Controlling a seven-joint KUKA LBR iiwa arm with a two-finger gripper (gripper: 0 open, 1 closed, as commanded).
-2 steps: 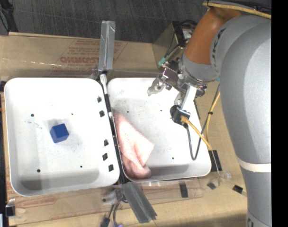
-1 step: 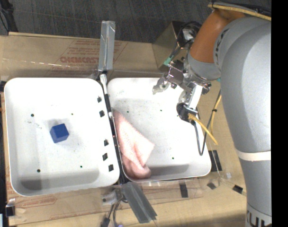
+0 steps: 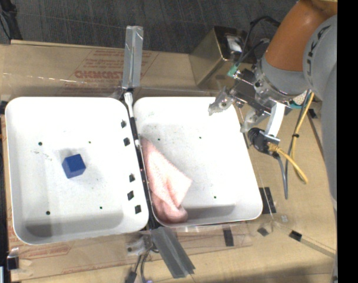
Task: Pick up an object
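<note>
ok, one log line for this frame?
gripper: over right bin's far right corner, nothing seen held | pink cloth: right bin, against left wall | blue cube: left bin | pick: not yet

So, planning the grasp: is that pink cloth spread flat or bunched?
Bunched: the pink cloth lies crumpled with folds against the right bin left wall.

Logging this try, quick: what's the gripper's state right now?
Gripper: cannot be told; it sits over the right bin's far right corner, nothing seen between its fingers.

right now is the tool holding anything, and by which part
Nothing is held. The tool hangs over the right bin's far edge, apart from the pink cloth and blue cube.
</note>
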